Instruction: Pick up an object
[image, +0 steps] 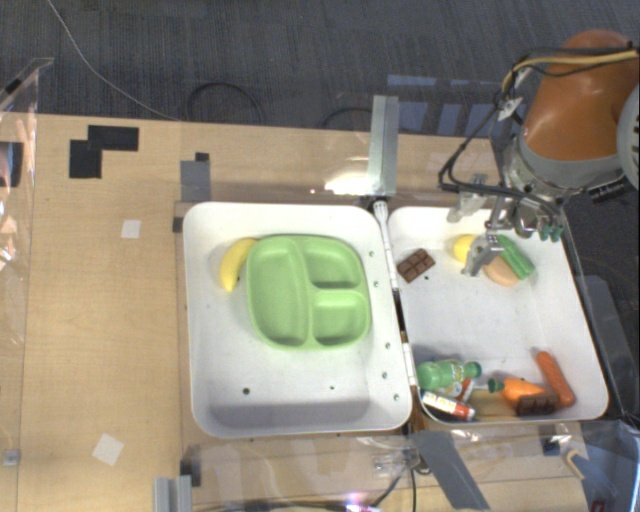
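My gripper (487, 250): it hangs over the far part of the right bin (560, 330), fingers pointing down; I cannot tell from here whether they stand wide or narrow, and nothing shows between them.
Nearest object: a small yellow piece (463, 246) lies just to the left of my fingertips, touching or almost touching them.
Sandwich-like toy (512, 262): green on top with a tan edge, it lies just to the right of my gripper, partly under it.
Brown chocolate block (416, 264): near the bin's left wall, apart from my gripper.
Near edge of the right bin: a green bottle (447, 375), a carrot (520, 388) and a reddish sausage (554, 377) lie well apart from me.
Left bin (215, 390): it holds a green divided tray (305, 290) with a banana (234, 262) touching its left side.
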